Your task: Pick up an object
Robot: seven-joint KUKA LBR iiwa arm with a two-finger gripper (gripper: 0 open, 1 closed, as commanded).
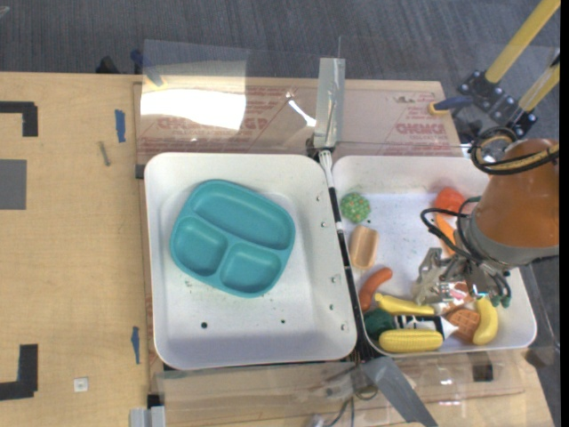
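Observation:
My gripper [437, 285] hangs low in the right bin [400, 194], its metal fingers down among a heap of toy food. Right under and beside it lie a long yellow banana [402, 305], a corn cob [412, 339], a green piece [377, 321] and a curved yellow banana [486, 320]. A red sausage [376, 282] lies just left of the gripper. A tan bread piece [363, 246] and a green ball [355, 206] sit by the bin's left wall. An orange piece [447, 199] shows at the back right, partly behind the arm. I see nothing clearly held.
The left bin [169, 327] holds a teal three-compartment plate [233, 237]. A clear plastic panel [231, 118] and a metal divider post [329, 100] stand behind the bins. The orange-banded arm [524, 203] covers the right bin's right side.

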